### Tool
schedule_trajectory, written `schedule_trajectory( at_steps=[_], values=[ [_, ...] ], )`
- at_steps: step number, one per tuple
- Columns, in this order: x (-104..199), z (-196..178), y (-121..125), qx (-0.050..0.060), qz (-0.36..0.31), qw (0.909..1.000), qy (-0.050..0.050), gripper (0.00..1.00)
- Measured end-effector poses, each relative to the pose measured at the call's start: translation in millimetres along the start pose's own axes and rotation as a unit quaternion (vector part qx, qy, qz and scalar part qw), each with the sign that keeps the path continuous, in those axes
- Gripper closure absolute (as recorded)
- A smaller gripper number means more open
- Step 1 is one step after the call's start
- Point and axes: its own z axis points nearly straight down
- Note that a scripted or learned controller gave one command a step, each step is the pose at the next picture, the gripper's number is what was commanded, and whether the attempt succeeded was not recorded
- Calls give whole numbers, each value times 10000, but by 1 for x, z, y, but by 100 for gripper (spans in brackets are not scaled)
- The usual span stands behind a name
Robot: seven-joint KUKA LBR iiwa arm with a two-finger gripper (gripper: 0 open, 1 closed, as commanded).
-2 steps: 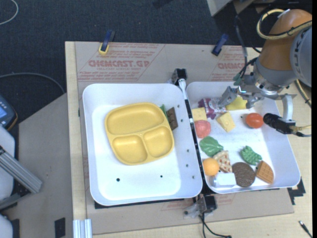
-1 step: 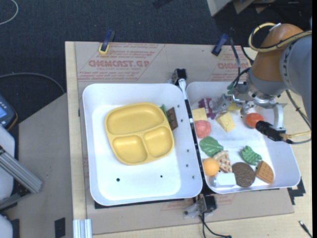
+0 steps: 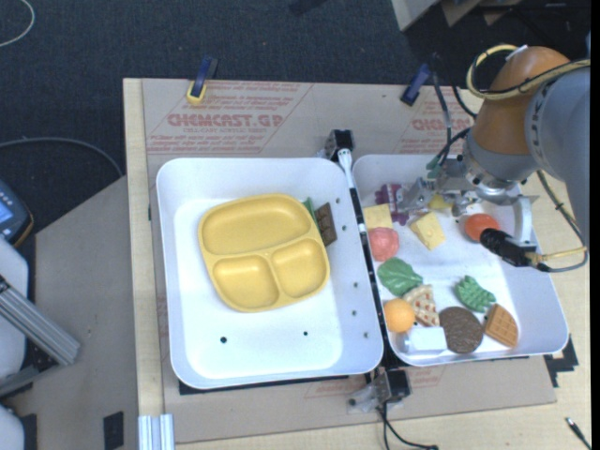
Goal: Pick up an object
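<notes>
My gripper (image 3: 434, 193) hangs over the far part of the right bin (image 3: 548, 298), below the arm's orange band (image 3: 514, 101). Just under it lie a yellow cheese wedge (image 3: 429, 231) and purple grapes (image 3: 392, 198); I cannot see whether it touches either. A red tomato (image 3: 479, 225) sits to its right, beside the black wrist fitting. Further toy foods lie in this bin: a pale yellow block (image 3: 377, 216), a pink piece (image 3: 382, 243), two green leaves (image 3: 400, 275) (image 3: 473, 293), an orange (image 3: 398, 315), a brown cookie (image 3: 459, 329) and a waffle (image 3: 501, 326).
The left bin (image 3: 187, 326) holds a yellow divided plate (image 3: 265, 249) with a small brown piece (image 3: 324, 221) at its right edge. A black divider strip (image 3: 361, 242) runs between the bins. Clamps (image 3: 199, 81) (image 3: 415, 87) hold the cardboard base at the back.
</notes>
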Motion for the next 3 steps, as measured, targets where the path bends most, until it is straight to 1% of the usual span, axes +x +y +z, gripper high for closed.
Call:
schedule_trajectory(
  at_steps=[1, 2, 3],
  values=[
    [-2, -11, -1, 7, 2, 10000, -18, 100],
    [6, -71, -2, -19, 4, 10000, -30, 100],
    [11, -129, 8, -31, 1, 10000, -32, 100]
  ],
)
